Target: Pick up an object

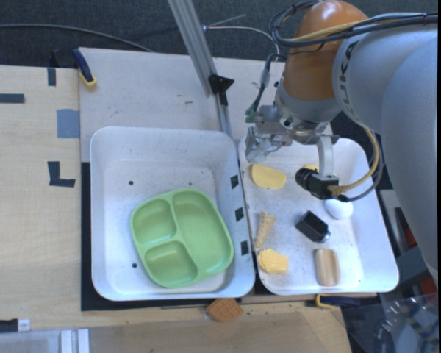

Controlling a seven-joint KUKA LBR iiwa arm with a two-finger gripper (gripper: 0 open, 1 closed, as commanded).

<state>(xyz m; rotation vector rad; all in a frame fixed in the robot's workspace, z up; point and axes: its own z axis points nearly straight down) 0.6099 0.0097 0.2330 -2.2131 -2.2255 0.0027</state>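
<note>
My gripper [259, 145] hangs over the far left corner of the right bin [378, 271], just above and behind a flat yellow piece [268, 176]. Nothing shows between it and the bin floor. Further forward in the same bin lie a tan cone-shaped piece [264, 230], a yellow chunk [273, 261], a black block [312, 226], a white egg-shaped thing [339, 209] and a tan bread roll [325, 266].
A green divided plate [181, 237] lies in the left bin [106, 197]. A slanted metal pole [197, 46] stands behind the bins' shared wall. A brown waffle piece [222, 309] lies outside at the front edge. A blue and yellow clamp [84, 68] sits far left.
</note>
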